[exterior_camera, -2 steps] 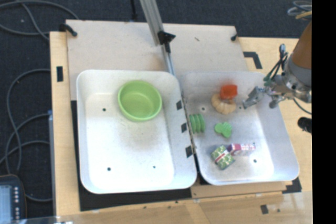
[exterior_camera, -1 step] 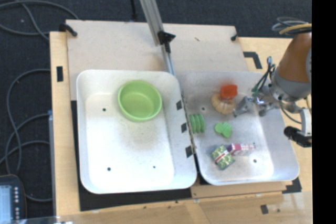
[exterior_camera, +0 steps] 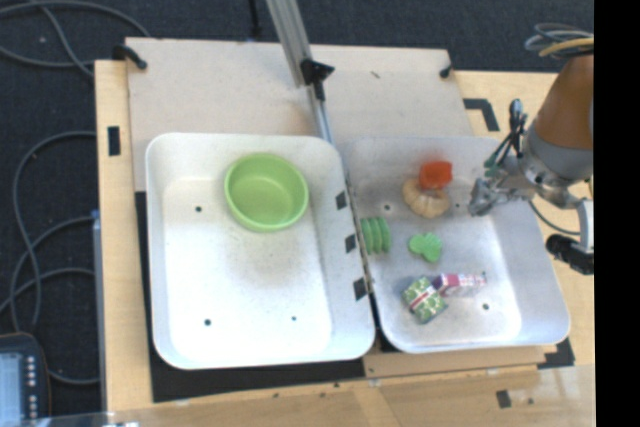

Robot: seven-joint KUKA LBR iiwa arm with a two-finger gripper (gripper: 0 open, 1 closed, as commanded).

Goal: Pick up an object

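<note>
My gripper [exterior_camera: 483,198] hangs over the right bin [exterior_camera: 520,315], near its right side, just right of a tan rounded object [exterior_camera: 428,202] with an orange-red piece [exterior_camera: 435,175] behind it. Nothing shows between its fingers. Below those lie a small green clover-shaped toy [exterior_camera: 427,246], a green ridged object [exterior_camera: 375,235] by the bin's left wall, and a green-and-pink wrapped packet [exterior_camera: 437,292]. A lime green bowl [exterior_camera: 266,192] sits in the left bin [exterior_camera: 200,315].
A slanted metal rail [exterior_camera: 285,10] comes down from the top to the gap between the bins. Cables [exterior_camera: 560,40] hang by the arm at the right. The bench edge runs along the front.
</note>
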